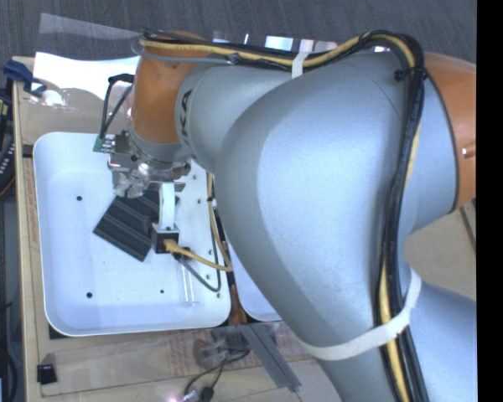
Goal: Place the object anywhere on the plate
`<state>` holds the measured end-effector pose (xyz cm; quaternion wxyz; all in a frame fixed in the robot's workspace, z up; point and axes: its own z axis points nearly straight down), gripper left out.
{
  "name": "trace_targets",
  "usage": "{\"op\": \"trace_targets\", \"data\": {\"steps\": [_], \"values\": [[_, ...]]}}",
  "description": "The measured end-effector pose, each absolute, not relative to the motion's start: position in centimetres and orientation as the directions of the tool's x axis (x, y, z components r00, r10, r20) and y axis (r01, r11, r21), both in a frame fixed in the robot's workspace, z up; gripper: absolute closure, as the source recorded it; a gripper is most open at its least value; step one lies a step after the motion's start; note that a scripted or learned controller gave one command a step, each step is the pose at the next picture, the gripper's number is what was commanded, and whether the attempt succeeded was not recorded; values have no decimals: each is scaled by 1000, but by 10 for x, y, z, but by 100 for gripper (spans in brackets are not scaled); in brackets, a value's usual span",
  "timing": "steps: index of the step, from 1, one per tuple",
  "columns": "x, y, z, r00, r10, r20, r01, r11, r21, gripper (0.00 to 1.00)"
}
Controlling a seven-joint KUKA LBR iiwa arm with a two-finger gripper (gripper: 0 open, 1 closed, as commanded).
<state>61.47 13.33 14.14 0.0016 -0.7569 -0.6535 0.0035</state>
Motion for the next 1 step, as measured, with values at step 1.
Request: {"op": "trace_targets", "data": {"steps": [1], "values": [[602,83,264,503,864,-1,864,-503,-3,100]]}}
